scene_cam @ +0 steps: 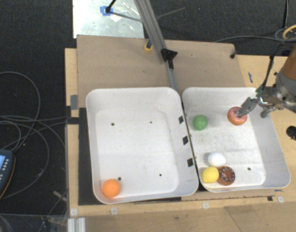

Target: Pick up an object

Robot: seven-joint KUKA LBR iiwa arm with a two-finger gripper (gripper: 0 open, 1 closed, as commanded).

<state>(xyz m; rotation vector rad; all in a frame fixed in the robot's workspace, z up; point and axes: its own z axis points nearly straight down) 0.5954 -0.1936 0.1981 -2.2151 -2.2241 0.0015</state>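
Claw tip touching pink donut, right bin, grip state unclear

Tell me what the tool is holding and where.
Cannot tell. The tool sits on the pink donut in the right bin, at its center, but no grip shows.

A single fixed camera hangs above the bench and looks down on it at a slant, far enough back to take in both white bins whole. The left bin sits near the middle of the view, with the right bin just beside it toward the right edge. Beyond the left bin, dark carpet and loose cables fill the left side.
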